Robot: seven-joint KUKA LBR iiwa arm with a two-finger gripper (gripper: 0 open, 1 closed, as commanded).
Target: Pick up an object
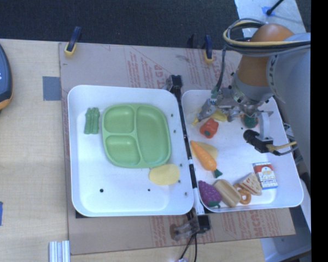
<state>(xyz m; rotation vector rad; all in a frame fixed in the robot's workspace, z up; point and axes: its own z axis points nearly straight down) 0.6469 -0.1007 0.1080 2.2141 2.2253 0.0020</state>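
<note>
So the gripper (221,111) is down in the right bin (287,201), near its far end, right over a yellow piece (219,115) and just beside a red pepper (209,127). Honestly can't tell whether it has hold of anything, the wrist blocks too much. Rest of that bin: a carrot (203,155) toward the middle, grapes (209,192), a hot dog bun (227,192), a pretzel (244,194), a sandwich wedge (252,183) and a small carton (265,175) along the near side. The left bin (87,195) has a green divided plate (136,135), a green veggie (91,120) beside it, and a yellow chip thing (164,174) touching the plate's near corner.
</note>
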